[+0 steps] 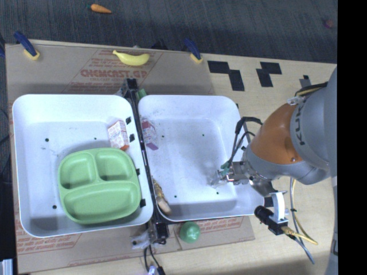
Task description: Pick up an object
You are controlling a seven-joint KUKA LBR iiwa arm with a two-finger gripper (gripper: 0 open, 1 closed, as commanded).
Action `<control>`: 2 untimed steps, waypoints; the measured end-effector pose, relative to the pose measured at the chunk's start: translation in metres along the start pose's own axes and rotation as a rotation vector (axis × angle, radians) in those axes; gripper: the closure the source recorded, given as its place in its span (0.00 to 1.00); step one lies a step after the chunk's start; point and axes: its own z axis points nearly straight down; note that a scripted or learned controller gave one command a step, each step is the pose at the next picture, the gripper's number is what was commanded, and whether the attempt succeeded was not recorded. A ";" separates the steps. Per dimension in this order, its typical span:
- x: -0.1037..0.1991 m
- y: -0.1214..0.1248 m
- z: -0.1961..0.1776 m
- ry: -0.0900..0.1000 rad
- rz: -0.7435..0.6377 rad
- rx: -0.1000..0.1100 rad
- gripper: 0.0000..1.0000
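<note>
1. One small packet (148, 132) lies at the right bin's (189, 105) left wall: light, crinkly, best pinched across its middle.
2. Gripper (221, 176) hovers low near the bin's right side, well apart; finger state unreadable.

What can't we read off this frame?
- Hand, camera view: finger state and any contents, too small and hidden by the wrist.
- Small carton in the left bin: label too blurred to read.
- Brownish item by the bin divider: too small to identify.
</note>
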 end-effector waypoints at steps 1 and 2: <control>0.047 0.002 0.000 0.001 -0.003 0.000 1.00; 0.059 0.000 0.001 0.001 -0.002 0.001 1.00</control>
